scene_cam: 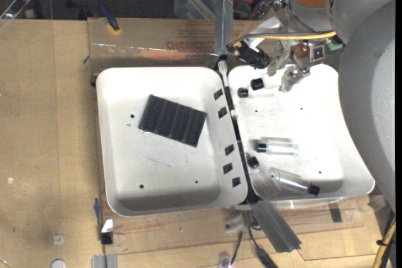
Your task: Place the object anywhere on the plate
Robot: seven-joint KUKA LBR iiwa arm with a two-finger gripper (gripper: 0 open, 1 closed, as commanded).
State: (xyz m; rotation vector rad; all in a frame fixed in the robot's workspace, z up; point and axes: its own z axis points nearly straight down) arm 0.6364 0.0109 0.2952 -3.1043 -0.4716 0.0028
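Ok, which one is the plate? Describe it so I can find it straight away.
Start at the two white bins side by side and take the left bin, on the side away from the arm. Lying flat on its floor, toward the back, is the plate: a dark rectangular slab with ridges across it, set at a slight slant. The right bin has small clear vials with black caps.

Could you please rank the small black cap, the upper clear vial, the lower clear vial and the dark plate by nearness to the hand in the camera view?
From the hand:
1. Small black cap, right bin, just beside.
2. Upper clear vial, right bin, middle.
3. Lower clear vial, right bin, front.
4. Dark plate, left bin.
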